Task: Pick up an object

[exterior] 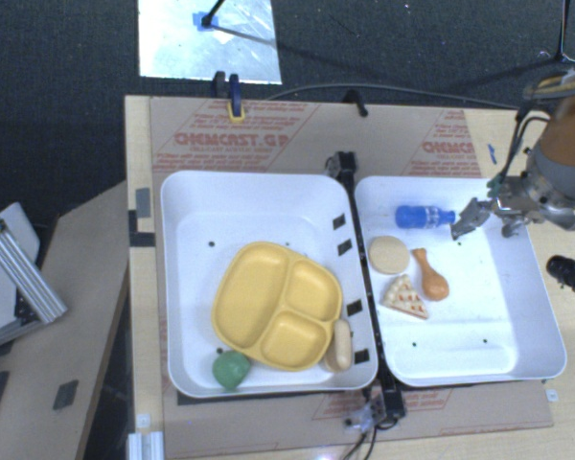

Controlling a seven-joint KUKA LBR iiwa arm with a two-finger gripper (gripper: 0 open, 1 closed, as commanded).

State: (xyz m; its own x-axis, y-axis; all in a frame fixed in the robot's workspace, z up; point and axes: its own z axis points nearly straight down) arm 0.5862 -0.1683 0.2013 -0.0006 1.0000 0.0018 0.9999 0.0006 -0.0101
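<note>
Blue bottle (424, 218) lies on its side in the upper part of the right bin (527, 353), and it looks like the likeliest target, because the gripper (492, 215) hangs just beside its right end with nothing between its fingers, so it's carrying nothing right now; whether those fingers are spread or closed, I can't tell from this slant. Just below the bottle sits a round tan cookie (389, 255), then an orange drumstick-shaped toy (430, 275) angled beside it, and a waffle-patterned wedge (405, 297) nearest the bin's middle, all close together but apart from the bottle. Over in the left bin (187, 257) there's a yellow divided tray (277, 305), a green ball (231, 369) at its lower corner and a pale bread roll (340, 344) touching its right edge. To do this well, I'd say the fingers should straddle the bottle across its narrow width, not along its length, and come down centred so it doesn't roll away. The arm (565, 151) reaches in from the right, orange band above the wrist, wrist tipped down toward the bin floor, tool pointing left at the bottle
</note>
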